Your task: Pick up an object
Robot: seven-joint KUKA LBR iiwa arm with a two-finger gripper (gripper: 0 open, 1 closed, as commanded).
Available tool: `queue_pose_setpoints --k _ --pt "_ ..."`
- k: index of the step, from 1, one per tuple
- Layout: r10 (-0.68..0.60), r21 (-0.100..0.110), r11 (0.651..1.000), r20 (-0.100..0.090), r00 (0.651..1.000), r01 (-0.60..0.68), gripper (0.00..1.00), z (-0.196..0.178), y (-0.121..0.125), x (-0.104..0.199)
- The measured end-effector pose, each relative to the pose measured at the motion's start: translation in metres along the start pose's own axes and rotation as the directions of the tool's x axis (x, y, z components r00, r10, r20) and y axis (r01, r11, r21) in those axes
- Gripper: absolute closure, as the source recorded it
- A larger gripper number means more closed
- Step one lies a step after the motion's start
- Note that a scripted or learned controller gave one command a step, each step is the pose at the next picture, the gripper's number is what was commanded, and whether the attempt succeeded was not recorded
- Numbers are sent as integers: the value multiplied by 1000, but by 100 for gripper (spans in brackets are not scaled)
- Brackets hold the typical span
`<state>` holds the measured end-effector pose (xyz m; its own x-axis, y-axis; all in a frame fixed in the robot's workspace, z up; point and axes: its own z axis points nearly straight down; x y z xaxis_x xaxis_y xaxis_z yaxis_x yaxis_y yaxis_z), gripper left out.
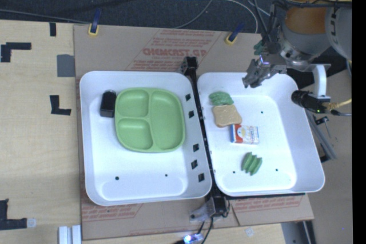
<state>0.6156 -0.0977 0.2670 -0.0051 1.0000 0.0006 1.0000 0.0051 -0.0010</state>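
tool (252, 80) over right bin's (297, 180) far edge – grip state unclear. toast (227, 116) near centre – light, stiff, pinch its edges.

- On your counter (34, 140), a cardboard sheet (171, 48) lies under two white bins (97, 180).
- Black tape marks (57, 104) sit near the counter's left edge.
- Cables (189, 6) trail across the dark far edge.

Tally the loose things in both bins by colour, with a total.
Green: 3 - divided plate, leafy piece, bean pods
Black: 1 - small block
Tan: 1 - bread slice
Red, white and blue: 1 - small carton
Total: 6
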Motion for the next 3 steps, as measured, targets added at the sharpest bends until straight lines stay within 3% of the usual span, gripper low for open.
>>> queue_pose_setpoints --k 3 --pt "0 3 1000 0 1000 0 100 29 -31 140"
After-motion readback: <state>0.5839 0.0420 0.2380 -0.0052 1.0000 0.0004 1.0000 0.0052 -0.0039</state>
